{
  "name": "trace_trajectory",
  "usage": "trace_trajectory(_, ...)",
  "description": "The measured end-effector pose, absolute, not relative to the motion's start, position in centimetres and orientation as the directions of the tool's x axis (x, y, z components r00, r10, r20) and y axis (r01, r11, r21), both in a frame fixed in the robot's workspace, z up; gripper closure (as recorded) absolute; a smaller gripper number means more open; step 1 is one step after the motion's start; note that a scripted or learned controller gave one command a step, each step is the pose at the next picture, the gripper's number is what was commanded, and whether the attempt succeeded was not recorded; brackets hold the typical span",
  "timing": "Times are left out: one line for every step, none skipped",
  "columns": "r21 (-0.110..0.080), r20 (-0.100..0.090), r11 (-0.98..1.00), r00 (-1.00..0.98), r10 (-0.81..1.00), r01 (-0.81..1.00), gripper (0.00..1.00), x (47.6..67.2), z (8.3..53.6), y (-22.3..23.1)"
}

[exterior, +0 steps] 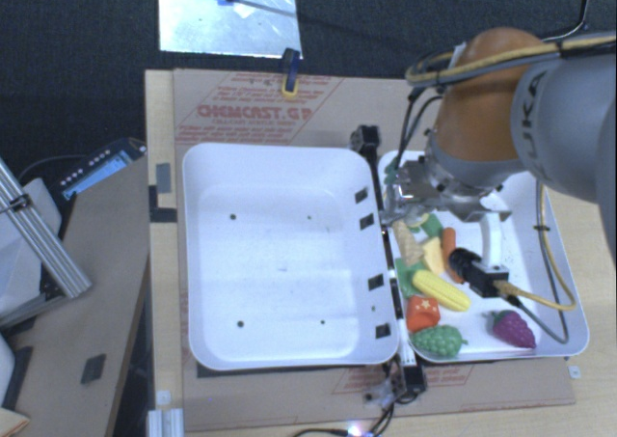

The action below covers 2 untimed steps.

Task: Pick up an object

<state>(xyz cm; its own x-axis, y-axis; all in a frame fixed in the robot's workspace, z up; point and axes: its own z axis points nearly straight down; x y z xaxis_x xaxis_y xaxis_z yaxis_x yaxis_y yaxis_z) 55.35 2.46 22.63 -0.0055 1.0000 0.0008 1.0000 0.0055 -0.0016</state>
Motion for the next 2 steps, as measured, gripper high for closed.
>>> trace_trajectory(-0.001,0.001,0.007,-0.007,1.000,1.000,1.00,54.2,22.4,5.0)
trace_trajectory(0.005,0.003,0.010,-0.010,1.000,1.000,1.00,53.6,26.8,10.6)
